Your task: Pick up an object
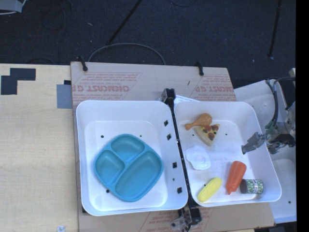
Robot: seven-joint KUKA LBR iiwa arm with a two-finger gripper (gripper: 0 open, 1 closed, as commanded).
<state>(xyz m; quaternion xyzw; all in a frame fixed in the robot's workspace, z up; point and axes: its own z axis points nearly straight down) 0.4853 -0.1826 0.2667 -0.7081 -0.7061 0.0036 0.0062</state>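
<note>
**Toy food in the right bin, end effector at its far rim**

A dark floor crossed by cables lies behind a pale counter (34,153) that carries two shallow white bins on a cardboard sheet (149,81). The left bin (84,129) holds a blue divided plate (128,166). The right bin (256,115) holds the candidate objects: a toy drumstick (199,121) touching a pizza slice (208,133) near the back, a white fried egg (198,158) at mid-bin, a yellow corn cob (209,189) near the front wall, an orange carrot (235,176) standing beside it, and a small green-labelled can (252,186) just beside the carrot in the front corner. At the right rim of this bin sits the end effector (254,142), low and tilted inward, with the wrist and its cabling behind it over the bin's outer edge. Nothing is seen between its fingers; whether they are spread or closed cannot be told at this scale.

Likely hazards: the carrot and can lie so close that a descent on either may strike the other; a grasp near the bin wall may catch the rim; the rounded carrot may roll or slip out of a pinch.
</note>
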